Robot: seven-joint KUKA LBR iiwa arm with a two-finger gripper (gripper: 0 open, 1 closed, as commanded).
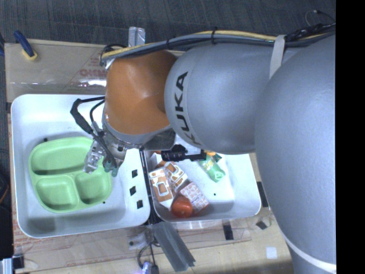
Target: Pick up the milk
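The milk looks to be the white carton with orange-brown print, lying in the right bin against its left wall. My gripper is in the left bin, left of the carton and across the divider. It hovers at the right edge of a green divided plate. The two fingers stand slightly apart, one silver and one teal-tipped, with nothing between them. The arm's orange band and grey body hide the back of both bins.
Beside the carton lie a second small patterned packet, a red round fruit and a green-and-white item. The bins' shared wall runs between gripper and carton. Black cables loop near the wrist.
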